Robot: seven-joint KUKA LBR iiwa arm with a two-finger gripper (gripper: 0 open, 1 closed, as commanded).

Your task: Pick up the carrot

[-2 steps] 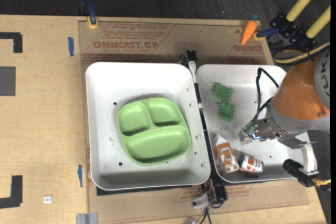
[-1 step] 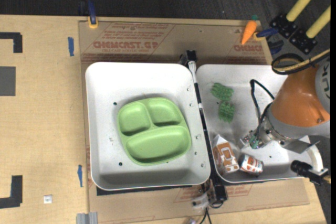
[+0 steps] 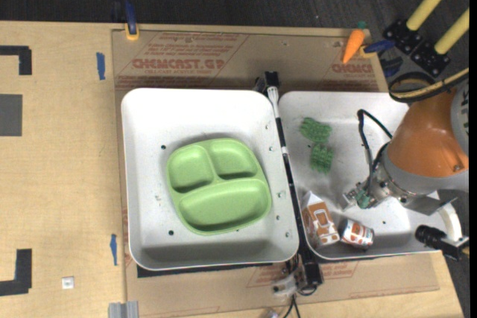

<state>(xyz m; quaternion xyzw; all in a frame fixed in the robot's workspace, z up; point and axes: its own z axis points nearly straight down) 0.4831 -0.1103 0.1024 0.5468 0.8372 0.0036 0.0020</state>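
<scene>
The carrot (image 3: 353,45) lies on the cardboard beyond the right bin (image 3: 387,104), outside it. The gripper (image 3: 363,196) hangs low inside that bin; its state cannot be told. Advised: lift clear, travel over the far rim, descend across the carrot's narrow width.

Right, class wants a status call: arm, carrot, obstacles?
Gripper low in right bin, fingers unclear. Carrot outside bins, on board behind. Nothing on carrot.

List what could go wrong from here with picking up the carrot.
1. The small orange carrot lies on the brown board beyond the right white bin, outside both bins, so a grasp aimed inside the bin would likely miss it.
2. The grey arm with the orange band hangs low over that bin; swinging out could clip the rim.
</scene>
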